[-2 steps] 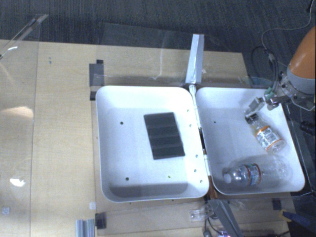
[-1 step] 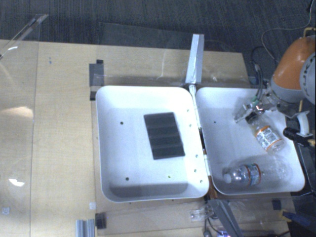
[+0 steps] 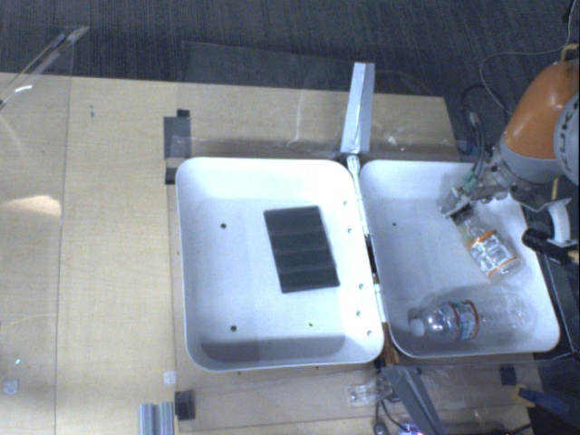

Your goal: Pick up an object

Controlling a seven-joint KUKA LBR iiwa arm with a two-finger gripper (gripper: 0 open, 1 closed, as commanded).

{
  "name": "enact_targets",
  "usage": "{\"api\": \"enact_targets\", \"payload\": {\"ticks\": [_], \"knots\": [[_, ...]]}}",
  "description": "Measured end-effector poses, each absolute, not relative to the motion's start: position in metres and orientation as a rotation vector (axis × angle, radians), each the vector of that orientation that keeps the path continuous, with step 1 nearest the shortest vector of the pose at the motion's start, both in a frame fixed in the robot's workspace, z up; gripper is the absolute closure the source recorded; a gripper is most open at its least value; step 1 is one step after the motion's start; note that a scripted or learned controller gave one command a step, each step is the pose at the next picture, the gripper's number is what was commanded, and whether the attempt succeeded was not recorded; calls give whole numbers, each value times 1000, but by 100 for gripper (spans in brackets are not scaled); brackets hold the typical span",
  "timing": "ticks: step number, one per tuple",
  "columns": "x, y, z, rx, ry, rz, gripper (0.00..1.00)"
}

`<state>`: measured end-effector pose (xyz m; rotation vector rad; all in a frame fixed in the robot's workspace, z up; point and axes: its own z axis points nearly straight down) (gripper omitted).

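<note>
Wooden bench bears 2 white bins.

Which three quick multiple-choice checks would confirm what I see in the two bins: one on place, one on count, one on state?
1. Where does the dark ribbed pad lie?
A. In the left bin
B. In the right bin
C. On the bench outside the bins

2. How many clear plastic bottles lie in the right bin?
A. None
B. Two
C. Five

3. How does the bottle nearest the front edge rest?
A. Standing upright
B. Lying on its side
C. Leaning on the dark pad

Answers:
1. A: the pad sits near the middle of the left bin.
2. B: one bottle lies near the front edge, another lies further back, just below the gripper.
3. B: its length runs along the bin floor, cap toward the left.
</note>
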<state>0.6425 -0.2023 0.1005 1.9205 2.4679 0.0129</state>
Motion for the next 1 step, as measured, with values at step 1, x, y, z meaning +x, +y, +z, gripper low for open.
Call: {"api": "enact_targets", "payload": {"ticks": [1], "knots": [[660,-170,224,2005,2386,22,100]]}}
